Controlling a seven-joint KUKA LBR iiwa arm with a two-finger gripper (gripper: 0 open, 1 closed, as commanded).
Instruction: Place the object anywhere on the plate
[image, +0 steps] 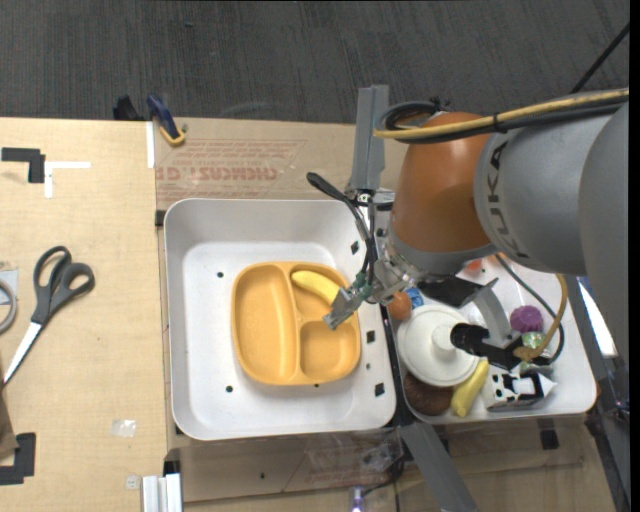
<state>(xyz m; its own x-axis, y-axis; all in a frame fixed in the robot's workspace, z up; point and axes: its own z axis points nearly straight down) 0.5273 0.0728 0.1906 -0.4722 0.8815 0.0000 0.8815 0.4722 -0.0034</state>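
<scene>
A yellow divided plate (285, 325) lies in the left white bin (200, 330). A yellow banana (314, 286) rests in the plate's upper right compartment. My gripper (343, 306) hangs low over the plate's right side, just right of and below the banana's near end. Nothing can be made out in the gripper. The grey arm with its orange band (445, 190) comes in from the right and covers the rim between the two bins.
The right bin (575, 400) holds a white round lidded vessel (435, 345), a second banana (468, 388), a purple ball (525, 320), a brown bowl (428, 398) and small clutter. Scissors (50, 290) lie on the bench at the left.
</scene>
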